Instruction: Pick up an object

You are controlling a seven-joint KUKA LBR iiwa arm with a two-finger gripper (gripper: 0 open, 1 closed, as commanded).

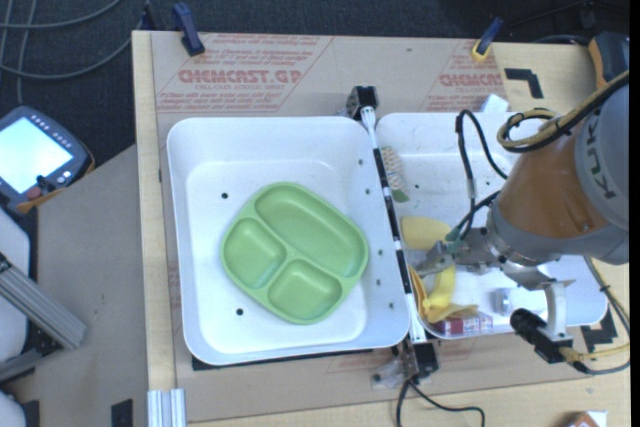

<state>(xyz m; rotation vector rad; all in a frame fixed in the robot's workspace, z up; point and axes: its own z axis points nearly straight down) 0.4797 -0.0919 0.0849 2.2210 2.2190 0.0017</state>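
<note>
Green divided plate [294, 252], three compartments, lies flat in the left white bin [200, 165], roughly centred, slightly toward the bin's lower right. Nothing touches it.

Right white bin [430, 137] holds the clutter: a yellow banana-like item [424, 232] near the bin's left wall, another yellow piece [438, 291] below it, a small packet with red on it [468, 322] along the bottom edge, and a beige ridged thing [391, 169] close to the divider between the bins. Exact identity of the small items is hard to tell.

Grey arm [556, 185] with the orange band comes in from the right and sits low over the right bin. Gripper [440, 262] is down among the yellow items, just beside or touching them; can't tell which. Finger state: cannot tell, too cluttered and partly hidden by the wrist. No item is clearly seen between them.

Black cable [478, 158] loops along the arm. Bench [240, 75] under the bins is cardboard-covered with red print; blue clamp [187, 28] at its top left.
</note>
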